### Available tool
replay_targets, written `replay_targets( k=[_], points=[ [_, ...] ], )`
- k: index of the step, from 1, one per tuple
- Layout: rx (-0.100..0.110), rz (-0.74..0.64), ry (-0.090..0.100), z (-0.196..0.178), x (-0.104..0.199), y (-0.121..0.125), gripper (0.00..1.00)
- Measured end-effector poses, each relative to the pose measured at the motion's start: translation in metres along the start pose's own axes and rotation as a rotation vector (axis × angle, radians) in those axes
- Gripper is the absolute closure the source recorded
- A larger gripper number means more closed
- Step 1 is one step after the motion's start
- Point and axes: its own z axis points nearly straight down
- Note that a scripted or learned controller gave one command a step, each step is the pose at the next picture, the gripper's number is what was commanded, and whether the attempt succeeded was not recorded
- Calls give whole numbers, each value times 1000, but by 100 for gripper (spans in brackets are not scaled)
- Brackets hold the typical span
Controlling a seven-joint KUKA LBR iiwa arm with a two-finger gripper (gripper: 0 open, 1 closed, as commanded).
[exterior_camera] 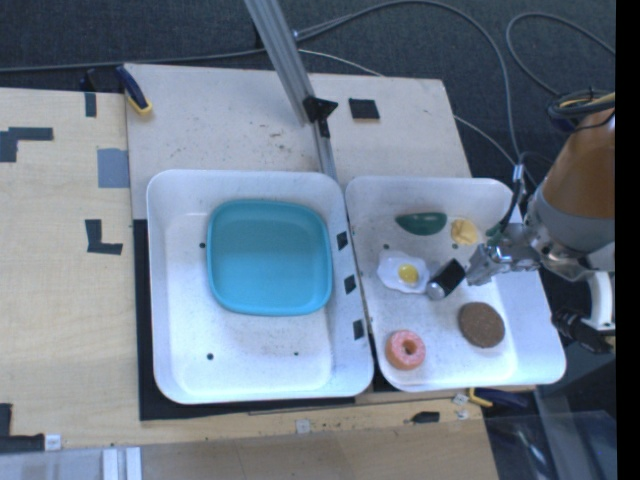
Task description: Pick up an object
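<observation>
The right bin (520, 363) holds several small items. A dark green piece (421, 223) and a yellow piece (465, 232) lie near its far wall. A fried-egg toy (403, 273) sits mid-bin, with a short black cylinder with a grey end (446, 279) just right of it. A pink donut (406, 349) and a brown round cookie (482, 325) lie toward the front. My gripper (487, 263) hangs low over the bin's right half, just right of the black cylinder and close to its upper end. Whether it touches the cylinder is unclear.
The left bin (180, 363) carries a teal square plate (270, 257). A slanted metal rail (290, 58) runs down to the gap between the bins. Cables (480, 38) trail on the dark floor behind. The arm's orange band (588, 168) stands over the right bin's right edge.
</observation>
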Motion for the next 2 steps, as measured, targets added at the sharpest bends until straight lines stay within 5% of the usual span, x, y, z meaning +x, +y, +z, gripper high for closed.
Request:
replay_targets(
  k=[1,2],
  points=[
    [3,1,1,-13,0,0,100],
    [5,-4,2,-13,56,13,100]
  ],
)
